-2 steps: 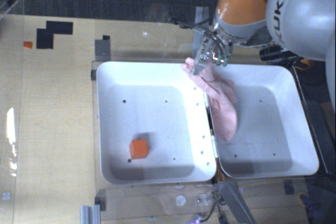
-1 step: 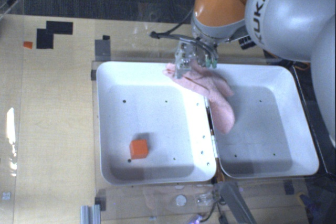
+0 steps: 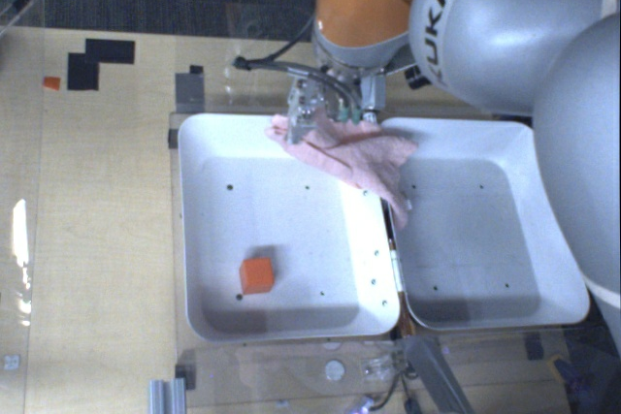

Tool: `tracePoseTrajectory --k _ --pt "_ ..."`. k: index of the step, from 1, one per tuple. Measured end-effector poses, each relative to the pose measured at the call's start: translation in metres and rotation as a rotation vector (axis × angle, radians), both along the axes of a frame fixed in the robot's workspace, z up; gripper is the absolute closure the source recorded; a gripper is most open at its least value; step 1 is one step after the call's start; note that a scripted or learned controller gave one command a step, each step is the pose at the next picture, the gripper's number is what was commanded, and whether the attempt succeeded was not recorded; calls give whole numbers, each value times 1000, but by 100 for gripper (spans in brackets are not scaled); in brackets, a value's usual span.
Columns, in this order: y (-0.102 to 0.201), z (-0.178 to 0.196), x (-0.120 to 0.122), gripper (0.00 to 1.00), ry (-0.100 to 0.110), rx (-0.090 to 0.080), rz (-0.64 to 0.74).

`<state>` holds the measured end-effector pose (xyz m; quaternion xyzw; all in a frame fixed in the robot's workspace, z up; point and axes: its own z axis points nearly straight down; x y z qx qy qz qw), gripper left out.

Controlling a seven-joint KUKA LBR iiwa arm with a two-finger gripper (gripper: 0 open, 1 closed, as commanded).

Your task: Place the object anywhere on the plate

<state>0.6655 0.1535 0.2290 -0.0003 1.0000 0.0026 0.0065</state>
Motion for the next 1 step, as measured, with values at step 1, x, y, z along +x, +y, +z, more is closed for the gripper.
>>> tracePoseTrajectory --k 1 --pt "0 0 0 0 0 0 0"
